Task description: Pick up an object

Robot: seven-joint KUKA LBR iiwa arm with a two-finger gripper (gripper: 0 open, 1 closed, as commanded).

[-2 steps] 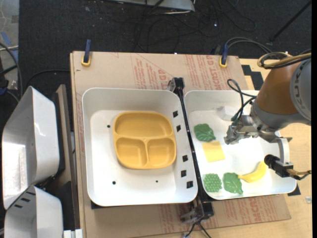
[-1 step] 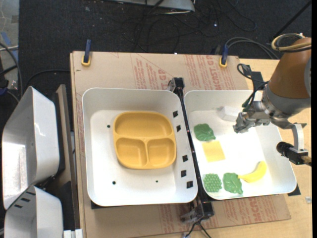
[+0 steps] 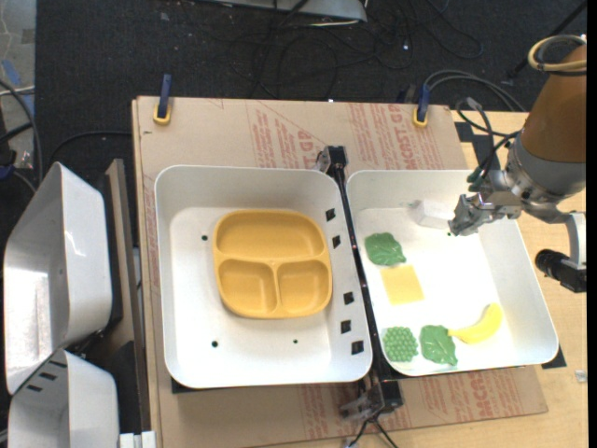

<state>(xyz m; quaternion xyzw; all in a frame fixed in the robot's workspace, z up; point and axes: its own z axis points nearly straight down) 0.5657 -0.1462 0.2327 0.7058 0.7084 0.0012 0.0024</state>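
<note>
With its grip state impossible to tell, the tool should descend squarely over the nearby green leaf before closing.

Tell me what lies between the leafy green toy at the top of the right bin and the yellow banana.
In the camera view, a flat pale-yellow square slice lies between the leafy green toy and the yellow banana.

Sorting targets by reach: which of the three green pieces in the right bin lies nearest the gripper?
The leafy green piece at the bin's upper left, above the yellow square, lies nearest the gripper. The other two greens sit along the near edge.
</note>
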